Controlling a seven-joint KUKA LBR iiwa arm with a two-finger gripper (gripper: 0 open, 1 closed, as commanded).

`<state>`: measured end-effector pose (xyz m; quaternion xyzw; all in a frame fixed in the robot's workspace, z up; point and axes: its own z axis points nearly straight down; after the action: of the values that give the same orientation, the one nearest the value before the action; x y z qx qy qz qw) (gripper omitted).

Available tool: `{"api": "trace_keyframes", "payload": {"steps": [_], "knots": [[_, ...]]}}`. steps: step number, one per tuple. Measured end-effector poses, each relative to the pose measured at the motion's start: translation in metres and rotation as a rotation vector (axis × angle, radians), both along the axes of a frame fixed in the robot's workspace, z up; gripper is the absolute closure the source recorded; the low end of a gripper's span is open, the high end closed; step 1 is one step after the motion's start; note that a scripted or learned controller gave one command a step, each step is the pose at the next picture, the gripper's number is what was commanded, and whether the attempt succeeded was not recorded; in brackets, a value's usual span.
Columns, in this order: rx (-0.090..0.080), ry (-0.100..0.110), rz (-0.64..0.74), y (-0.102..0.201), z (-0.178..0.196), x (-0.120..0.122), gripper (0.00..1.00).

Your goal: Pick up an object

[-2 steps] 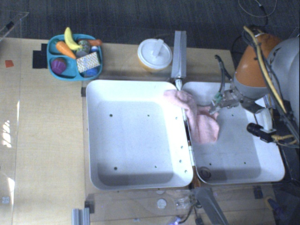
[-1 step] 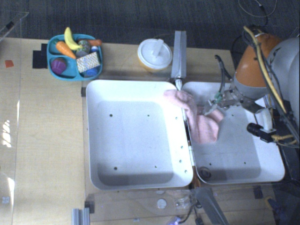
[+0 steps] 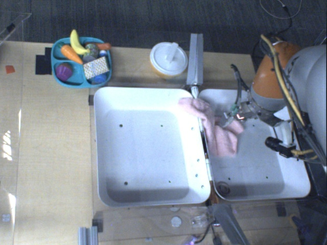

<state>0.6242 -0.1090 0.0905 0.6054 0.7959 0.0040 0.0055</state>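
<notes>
fingers (image 3: 229, 117): grip state unclear | pink cloth (image 3: 220, 131): touching them, draped over bin divider | left bin (image 3: 148, 142): open room beyond

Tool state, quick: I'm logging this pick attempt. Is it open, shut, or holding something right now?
Tool: cannot be told. It sits low at the pink cloth draped over the divider between the two bins, but a grip on the cloth isn't visible.

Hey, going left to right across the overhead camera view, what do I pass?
Blue divided tray of toy food → left white bin → white lidded cup → pink cloth, draped over the wall between the bins → gripper at the cloth → right white bin → arm's orange band.
</notes>
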Motion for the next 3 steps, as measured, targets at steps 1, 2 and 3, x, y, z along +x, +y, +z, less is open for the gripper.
{"api": "trace_keyframes", "payload": {"steps": [1, 2, 3], "knots": [[-0.002, 0.009, 0.203, -0.032, 0.027, -0.024, 0.0], [-0.005, -0.001, 0.268, 0.008, 0.0, -0.027, 0.0], [-0.005, 0.006, 0.463, -0.02, 0.01, -0.004, 0.0]]}}
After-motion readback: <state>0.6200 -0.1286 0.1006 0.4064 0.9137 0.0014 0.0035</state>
